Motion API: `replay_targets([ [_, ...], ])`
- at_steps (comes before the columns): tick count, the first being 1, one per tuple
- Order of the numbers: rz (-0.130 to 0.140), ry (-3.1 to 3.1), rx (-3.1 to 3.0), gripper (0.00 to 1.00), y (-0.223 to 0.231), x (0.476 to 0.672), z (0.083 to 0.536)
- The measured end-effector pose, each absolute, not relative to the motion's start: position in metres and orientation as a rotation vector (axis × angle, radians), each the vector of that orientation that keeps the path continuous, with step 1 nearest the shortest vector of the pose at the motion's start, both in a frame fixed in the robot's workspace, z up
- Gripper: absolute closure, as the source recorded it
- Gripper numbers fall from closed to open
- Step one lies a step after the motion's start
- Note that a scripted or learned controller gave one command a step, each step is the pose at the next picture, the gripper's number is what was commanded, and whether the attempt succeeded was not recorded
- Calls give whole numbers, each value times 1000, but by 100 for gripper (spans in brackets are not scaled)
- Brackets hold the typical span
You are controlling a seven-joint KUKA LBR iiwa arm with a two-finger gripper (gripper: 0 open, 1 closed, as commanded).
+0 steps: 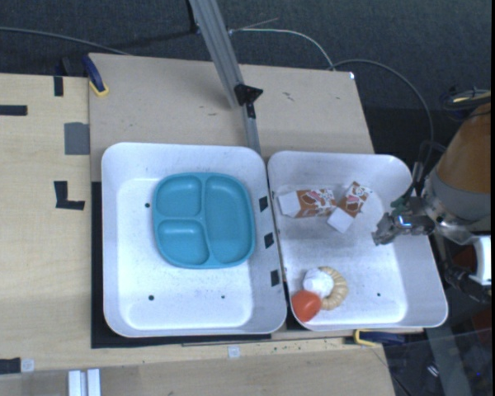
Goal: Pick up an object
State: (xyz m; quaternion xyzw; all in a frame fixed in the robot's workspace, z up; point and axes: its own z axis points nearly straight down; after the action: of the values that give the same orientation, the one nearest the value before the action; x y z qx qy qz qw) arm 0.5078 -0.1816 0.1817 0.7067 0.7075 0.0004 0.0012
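Although nothing has been picked up yet, several candidates lie in the right bin (412, 295): two small red-and-white packets, one (305, 202) toward the bin's upper middle and another (352, 203) just right of it, and, near the bin's lower edge, a red ball (306, 305) touching a pale ring-shaped piece (337, 289) with a white lump (318, 282) resting on it. They lie loosely, apparently scattered so a grasp can be tried from above. At the right of the frame the end effector (390, 229) hangs over the bin's right part, nearest the right-hand packet but apart from it; nothing sits between its fingers, and whether they are spread or pressed together cannot be told from this angle. My guess is that the packet is the likeliest target. Further left, the left bin (124, 304) carries a blue divided plate (205, 220), lying flat in its middle. Both bins rest side by side on the wooden surface (33, 246).
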Motion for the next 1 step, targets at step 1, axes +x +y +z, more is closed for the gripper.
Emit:
replay_targets([
  [1,3,2220,2216,100,-182,509,234],
])
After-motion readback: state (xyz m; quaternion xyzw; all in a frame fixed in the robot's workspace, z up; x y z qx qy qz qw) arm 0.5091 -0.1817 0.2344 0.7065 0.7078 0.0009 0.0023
